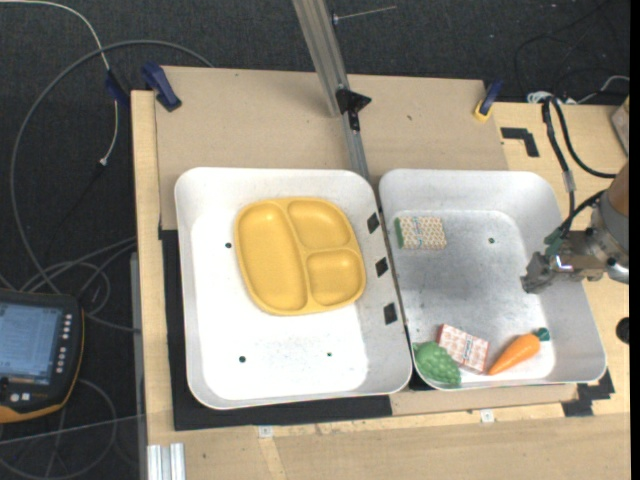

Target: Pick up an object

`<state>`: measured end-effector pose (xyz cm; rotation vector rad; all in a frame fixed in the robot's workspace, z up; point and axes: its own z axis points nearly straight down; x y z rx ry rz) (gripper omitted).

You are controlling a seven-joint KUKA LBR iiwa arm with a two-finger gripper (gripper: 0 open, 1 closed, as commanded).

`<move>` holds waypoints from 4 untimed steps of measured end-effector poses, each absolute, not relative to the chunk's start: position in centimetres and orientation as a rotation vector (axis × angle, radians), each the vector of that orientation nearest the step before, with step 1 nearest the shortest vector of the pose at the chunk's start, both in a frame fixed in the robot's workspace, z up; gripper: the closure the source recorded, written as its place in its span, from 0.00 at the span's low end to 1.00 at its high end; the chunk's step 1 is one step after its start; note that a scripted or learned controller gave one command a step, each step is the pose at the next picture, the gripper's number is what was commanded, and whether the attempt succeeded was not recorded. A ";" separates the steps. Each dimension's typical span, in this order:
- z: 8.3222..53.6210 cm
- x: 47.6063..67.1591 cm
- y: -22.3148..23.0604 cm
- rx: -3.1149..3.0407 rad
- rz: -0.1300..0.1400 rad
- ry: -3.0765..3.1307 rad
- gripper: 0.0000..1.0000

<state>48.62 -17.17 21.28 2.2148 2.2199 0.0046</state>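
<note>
- Gripper point(537, 274) at right bin's point(470, 190) right edge; jaws' state: cannot tell.
- Near edge: smooth orange carrot point(517, 353), patterned packet point(463, 348), green leafy piece point(437, 363).
- Left bin point(290, 368): yellow three-part plate point(298, 254).

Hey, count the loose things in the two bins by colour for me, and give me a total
Yellow: 1, divided tray
Orange: 1, carrot
Green: 1, leafy toy
Patterned packets: 2, upper packet, lower packet
Total: 5
</note>
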 end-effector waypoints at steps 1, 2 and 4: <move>22.2 50.6 -11.2 2.211 0.006 2.231 1.00; 21.7 51.5 -5.1 2.214 0.003 2.233 1.00; 23.1 53.1 6.9 2.214 0.004 2.231 1.00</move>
